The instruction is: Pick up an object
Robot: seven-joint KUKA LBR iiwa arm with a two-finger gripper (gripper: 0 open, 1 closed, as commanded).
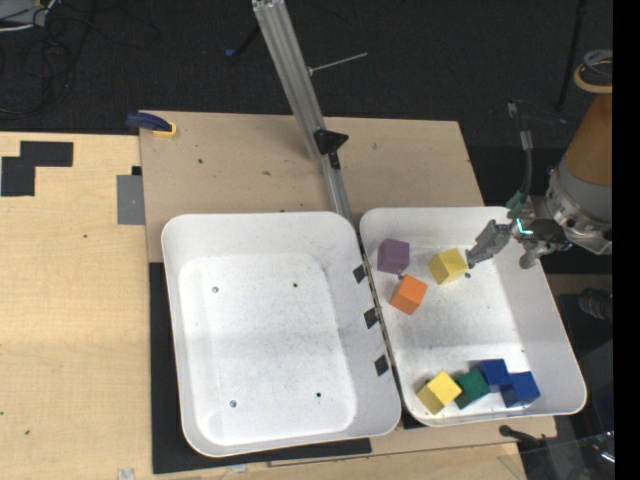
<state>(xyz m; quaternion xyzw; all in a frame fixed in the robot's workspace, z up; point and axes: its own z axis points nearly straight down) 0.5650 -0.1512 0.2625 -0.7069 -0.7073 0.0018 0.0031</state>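
The right bin [560, 353] holds several small blocks. A purple cube [393, 256], a yellow cube [449, 266] and an orange cube [408, 294] lie in its far left part. Along the near edge sit another yellow block [438, 392], a green block [470, 385] and two blue blocks [493, 373] [519, 388]. My gripper [508, 250] hangs over the bin's far right side, just right of the upper yellow cube. It is open, with nothing between its fingers; the left finger [489, 241] is close to that cube.
The left bin [185, 268] stands beside the right one, with black clips on the shared rim. A slanted aluminium bar [296, 78] rises behind the bins. The wooden bench [70, 298] stretches to the left.
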